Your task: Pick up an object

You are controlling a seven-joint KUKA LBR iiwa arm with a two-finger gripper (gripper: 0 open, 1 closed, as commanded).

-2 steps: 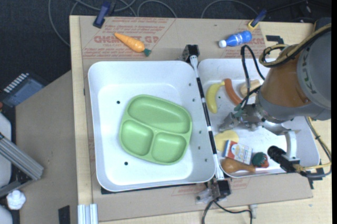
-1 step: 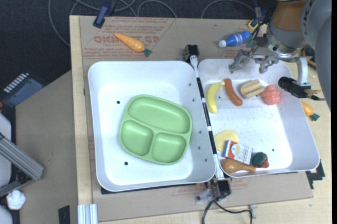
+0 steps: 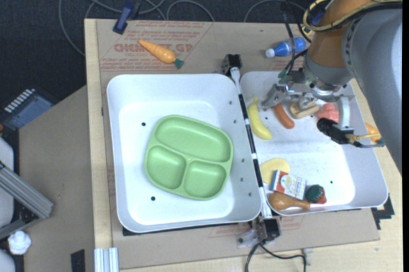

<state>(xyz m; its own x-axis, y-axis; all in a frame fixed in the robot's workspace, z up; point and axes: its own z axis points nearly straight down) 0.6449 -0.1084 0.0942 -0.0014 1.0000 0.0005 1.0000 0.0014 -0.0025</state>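
My gripper (image 3: 289, 97) hangs low over the back part of the right bin (image 3: 364, 191), below the orange-banded wrist. Just under and in front of it lies a reddish sausage (image 3: 283, 116), and a tan bread-like piece (image 3: 304, 111) lies to its right. A yellow banana (image 3: 259, 120) lies to the gripper's left, beside the bin's left wall. I cannot see anything held in the gripper. The arm hides the back right of this bin.
The right bin also holds a pink-red piece (image 3: 329, 112), a yellow slice (image 3: 275, 167), a small box (image 3: 291, 184), a strawberry (image 3: 315, 195) and a drumstick (image 3: 287, 202). A green divided plate (image 3: 188, 156) lies in the left bin (image 3: 121, 105). A carrot (image 3: 160, 52) and a blue bottle (image 3: 285, 48) lie behind the bins.
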